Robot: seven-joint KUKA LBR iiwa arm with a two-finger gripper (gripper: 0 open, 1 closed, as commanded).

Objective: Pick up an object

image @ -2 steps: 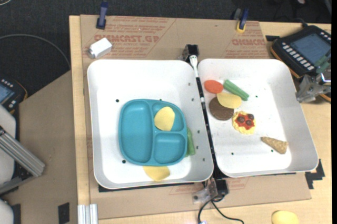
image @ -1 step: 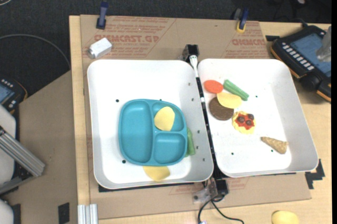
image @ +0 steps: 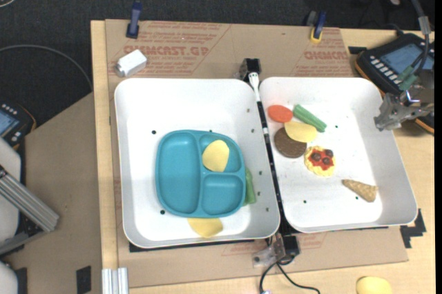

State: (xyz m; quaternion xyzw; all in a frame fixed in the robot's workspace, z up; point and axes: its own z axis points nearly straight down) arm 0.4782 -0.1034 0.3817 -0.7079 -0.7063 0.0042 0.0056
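The right bin holds a cluster of toy food: an orange-red piece, a green pod, a yellow slice, a brown disc and a small pizza piece. A tan wedge lies apart near the front right. My gripper hangs over the bin's right rim, well to the right of the cluster, with nothing seen in it.
The left bin holds a teal divided tray with a yellow piece in it. Another yellow piece pokes out at its front, a green one at its right. A black pendant lies at far right.
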